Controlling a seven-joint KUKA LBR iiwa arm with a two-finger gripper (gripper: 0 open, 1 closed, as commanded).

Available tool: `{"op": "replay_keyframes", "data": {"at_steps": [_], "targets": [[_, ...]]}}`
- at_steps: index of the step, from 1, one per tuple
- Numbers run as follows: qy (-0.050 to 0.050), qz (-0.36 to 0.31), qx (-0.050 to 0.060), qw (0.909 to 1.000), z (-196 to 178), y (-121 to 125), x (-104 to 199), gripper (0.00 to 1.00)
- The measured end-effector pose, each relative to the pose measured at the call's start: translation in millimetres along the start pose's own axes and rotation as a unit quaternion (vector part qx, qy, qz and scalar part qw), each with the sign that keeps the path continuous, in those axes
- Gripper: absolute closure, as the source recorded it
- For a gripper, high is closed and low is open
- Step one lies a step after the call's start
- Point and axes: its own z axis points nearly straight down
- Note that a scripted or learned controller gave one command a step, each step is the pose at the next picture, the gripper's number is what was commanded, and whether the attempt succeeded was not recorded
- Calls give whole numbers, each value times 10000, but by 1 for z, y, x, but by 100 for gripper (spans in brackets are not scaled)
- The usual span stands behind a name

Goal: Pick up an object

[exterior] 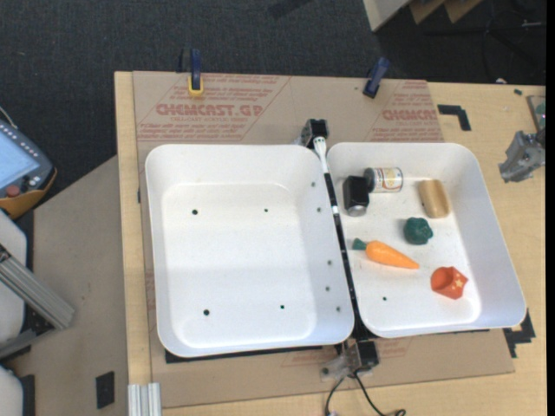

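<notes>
A toy carrot (392, 255), red pepper (448, 282), green lump (418, 230), tan block (434, 198) and small jar (384, 179) are seen in the right bin (490, 232). Tool (523, 156) is seen at right edge, state cannot be told.

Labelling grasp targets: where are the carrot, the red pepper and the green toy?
carrot (392, 255), camera view, middle of orange body.
red pepper (448, 282), camera view, centre.
green toy (418, 230), camera view, centre.

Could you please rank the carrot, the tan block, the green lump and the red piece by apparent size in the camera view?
1. Carrot, clearly the longest.
2. Tan block.
3. Red piece and green lump look about alike; I would not rank them.
</notes>
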Motion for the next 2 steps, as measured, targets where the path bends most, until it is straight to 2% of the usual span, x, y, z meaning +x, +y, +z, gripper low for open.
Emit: {"op": "replay_keyframes", "data": {"at_steps": [1, 2], "targets": [[24, 41, 152, 9999, 119, -5, -11, 100], [14, -10, 28, 10000, 16, 0, 56, 100]]}}
